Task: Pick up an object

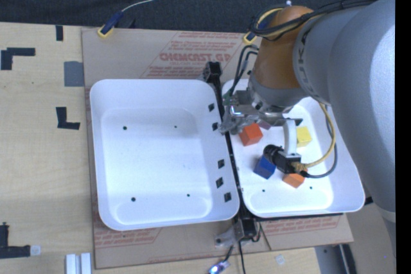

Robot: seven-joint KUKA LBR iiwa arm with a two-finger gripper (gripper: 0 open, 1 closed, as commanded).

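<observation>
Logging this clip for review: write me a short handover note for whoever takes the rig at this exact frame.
Gripper: low in the right bin, by its left wall; finger state can't be judged.
Objects, all in the right bin: orange-red block just under the gripper, blue block, small orange block, yellow block.
Done: no pick visible.
Left: grasp one object, probably the orange-red block, and lift it.

Blocks [264,167] in right-hand bin [321,202].
</observation>
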